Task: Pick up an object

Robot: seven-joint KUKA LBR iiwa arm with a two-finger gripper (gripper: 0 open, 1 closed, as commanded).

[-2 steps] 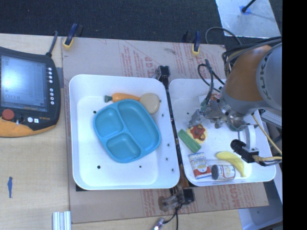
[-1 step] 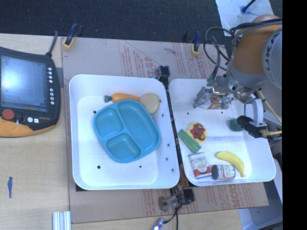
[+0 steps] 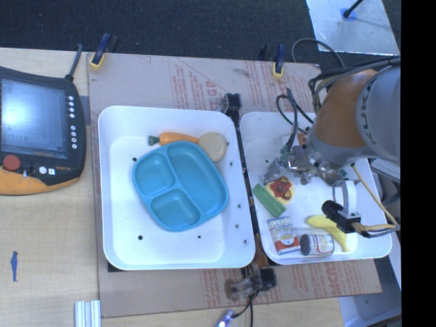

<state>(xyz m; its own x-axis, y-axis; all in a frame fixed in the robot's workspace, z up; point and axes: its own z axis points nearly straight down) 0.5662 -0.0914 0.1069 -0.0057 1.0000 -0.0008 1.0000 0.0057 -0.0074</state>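
My gripper [image 3: 291, 167] hangs low over the upper middle of the right bin [image 3: 261, 125], below the grey and orange arm [image 3: 344, 118]. Just beneath it and slightly left lies a small red and yellow toy [image 3: 281, 189], with a green block [image 3: 268, 199] touching the toy's left side. A yellow banana [image 3: 329, 229] lies at the bin's lower right. Beside it are a small printed carton [image 3: 283, 234] and a little can [image 3: 317, 244] on its side. I see nothing held in the gripper.
The left bin [image 3: 122, 251] holds a blue divided plate [image 3: 180, 186], with an orange carrot [image 3: 176, 139] and a beige round piece [image 3: 212, 146] at its top edge. A teach pendant [image 3: 37, 138] rests on the bench at far left.
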